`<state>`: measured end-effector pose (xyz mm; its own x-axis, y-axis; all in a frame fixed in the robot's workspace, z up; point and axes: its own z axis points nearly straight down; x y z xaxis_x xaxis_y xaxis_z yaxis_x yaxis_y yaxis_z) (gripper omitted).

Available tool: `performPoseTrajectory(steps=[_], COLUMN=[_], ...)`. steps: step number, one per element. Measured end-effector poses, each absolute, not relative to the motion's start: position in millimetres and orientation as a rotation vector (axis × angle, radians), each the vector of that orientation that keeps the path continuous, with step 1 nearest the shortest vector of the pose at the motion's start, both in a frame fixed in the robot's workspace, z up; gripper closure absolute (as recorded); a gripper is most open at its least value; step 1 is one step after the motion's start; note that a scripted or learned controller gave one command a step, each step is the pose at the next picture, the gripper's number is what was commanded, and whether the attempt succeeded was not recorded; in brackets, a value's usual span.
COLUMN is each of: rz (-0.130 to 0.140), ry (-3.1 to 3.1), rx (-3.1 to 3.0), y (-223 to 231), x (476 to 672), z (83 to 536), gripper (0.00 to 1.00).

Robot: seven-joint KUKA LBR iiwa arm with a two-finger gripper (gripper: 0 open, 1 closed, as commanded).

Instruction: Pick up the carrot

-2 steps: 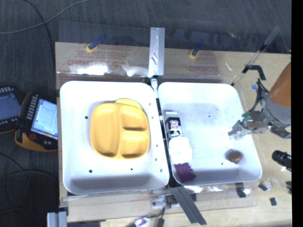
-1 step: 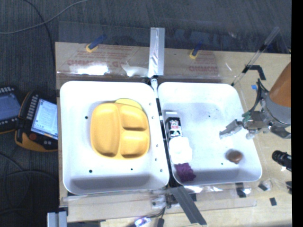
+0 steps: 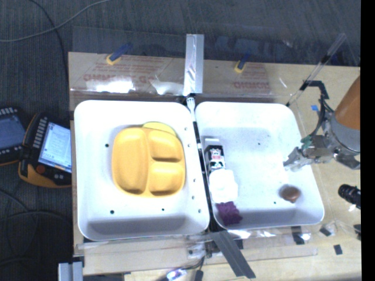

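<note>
Hand point(image 3: 295, 160) is hovering at the right bin's point(image 3: 258, 111) edge, poised to descend; its grip state is unclear.

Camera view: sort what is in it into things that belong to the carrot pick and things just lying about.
Job:
- end effector, at the right bin's right rim
- brown round item, nearest it; too small to tell what it is

Lying about:
- yellow divided plate, left bin
- printed box
- white lump
- purple item
</note>
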<state>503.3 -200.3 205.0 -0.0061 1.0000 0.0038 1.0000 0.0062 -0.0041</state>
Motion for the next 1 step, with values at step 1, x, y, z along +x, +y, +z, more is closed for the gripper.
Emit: performPoseTrajectory(steps=[1], rz=[0.001], ry=[-2.224], rx=[-2.21], y=[-200.2], x=[503.2], z=[205.0], gripper=[0.0])
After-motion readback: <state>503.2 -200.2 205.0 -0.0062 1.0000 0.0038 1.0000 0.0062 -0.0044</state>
